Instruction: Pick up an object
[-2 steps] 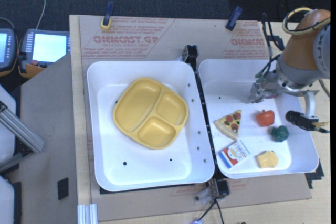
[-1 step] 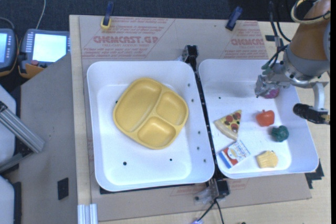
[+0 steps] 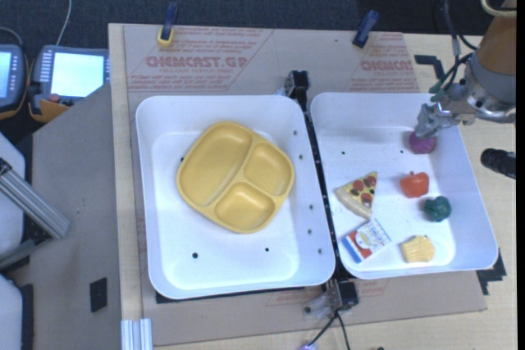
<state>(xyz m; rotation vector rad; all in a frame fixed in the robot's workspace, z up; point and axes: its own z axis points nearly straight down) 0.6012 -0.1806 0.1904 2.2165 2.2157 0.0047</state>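
Brown cardboard [image 3: 246, 53] printed with red lettering covers the bench, and two shallow white bins sit side by side on it, held at the back edge by a yellow-tipped clamp [image 3: 167, 30] and a blue clamp [image 3: 366, 28]. Inside the left bin [image 3: 156, 201] lies a yellow divided plate [image 3: 235, 175], turned at an angle, with three compartments.

The right bin [image 3: 467, 201] carries the small pieces. A purple round object [image 3: 423, 143] sits near the back right of the bin floor. In front of it lies a red pepper-like piece [image 3: 415, 184], then a dark green piece [image 3: 436, 209], and nearest the front rim a yellow block [image 3: 417, 249]. Toward the bin's left side a toy pizza slice [image 3: 359, 193] rests on the floor, and just in front of that lies a small red, white and blue carton [image 3: 367, 241].

The arm reaches in from the right, and its gripper [image 3: 428, 122] hangs directly over the purple round object, its tip at or touching the object's top. Whether the hand is spread, closed, or clamped on the purple piece cannot be made out at this angle. The other pieces lie well apart from the gripper, toward the front of the bin.
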